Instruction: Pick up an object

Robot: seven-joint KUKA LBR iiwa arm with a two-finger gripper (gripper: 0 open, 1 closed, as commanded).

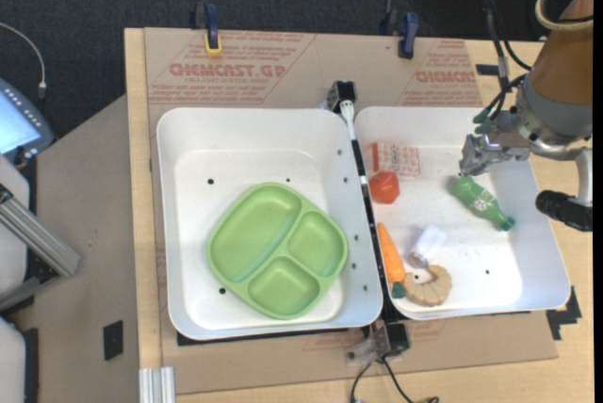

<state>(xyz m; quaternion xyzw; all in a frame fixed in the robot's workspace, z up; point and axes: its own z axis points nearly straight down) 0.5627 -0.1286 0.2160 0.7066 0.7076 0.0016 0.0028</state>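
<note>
My gripper [474, 156] hangs over the right bin [528, 298], near its back right part, just above and left of a green bottle [480, 201] that lies on its side. Nothing shows between its fingers. Further left in the same bin sit a red cup-like object [384, 187], a red-and-white packet [397, 157], an orange carrot [391, 254], a small white object [428, 241] and a tan pretzel-shaped piece [429, 284].
The left bin [188, 147] holds a green divided plate [277, 249]. A black divider [356, 168] runs between the two bins. Blue clamps [211, 23] hold the cardboard base at the back. The arm's grey and orange body [563, 76] stands above the right bin's far right.
</note>
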